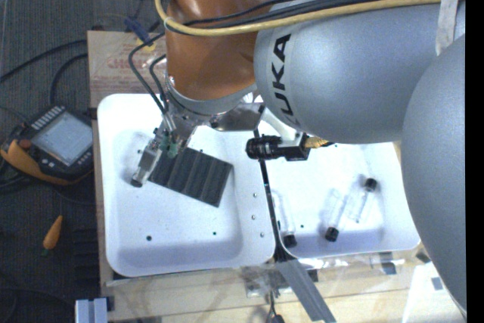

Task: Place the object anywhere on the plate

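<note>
A dark grey ribbed rectangular plate (193, 176) lies tilted in the left white bin (128, 238). My gripper (146, 165) hangs low over this bin at the plate's left end, its tip just beside the plate's left corner. The grey arm with its orange band (208, 34) reaches in from the right and hides the back of the bin. Whether anything is in the gripper cannot be made out. Clear tubes with black caps (361, 197) (333, 217) lie in the right bin (393, 238).
A third clear tube (281, 227) lies near the right bin's left wall. A black cable (266, 193) runs down the divide between the bins. A handheld pendant (57, 144) and an orange tool (51, 232) lie on the floor at the left.
</note>
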You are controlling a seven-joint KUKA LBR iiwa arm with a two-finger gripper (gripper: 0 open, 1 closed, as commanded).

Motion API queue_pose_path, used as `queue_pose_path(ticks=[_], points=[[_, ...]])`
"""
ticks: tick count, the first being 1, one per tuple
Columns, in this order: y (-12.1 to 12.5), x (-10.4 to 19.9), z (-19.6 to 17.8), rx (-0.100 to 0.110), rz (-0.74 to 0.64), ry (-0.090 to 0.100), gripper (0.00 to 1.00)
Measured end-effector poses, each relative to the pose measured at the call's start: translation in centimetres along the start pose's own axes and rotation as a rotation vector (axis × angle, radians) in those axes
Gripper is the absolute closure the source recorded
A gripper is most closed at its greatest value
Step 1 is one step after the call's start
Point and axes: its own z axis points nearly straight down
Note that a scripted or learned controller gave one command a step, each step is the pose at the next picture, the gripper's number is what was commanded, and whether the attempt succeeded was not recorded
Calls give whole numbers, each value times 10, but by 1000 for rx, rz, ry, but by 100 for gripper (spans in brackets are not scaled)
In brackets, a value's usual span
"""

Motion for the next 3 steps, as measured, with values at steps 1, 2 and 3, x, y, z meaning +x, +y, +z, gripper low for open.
queue_pose_path(ticks=[1, 2, 3], points=[[1, 0, -9, 0, 0, 1, 100], [-25, 38, 67, 0, -462, 1, 100], [-10, 15, -64, -2, -639, -4, 100]])
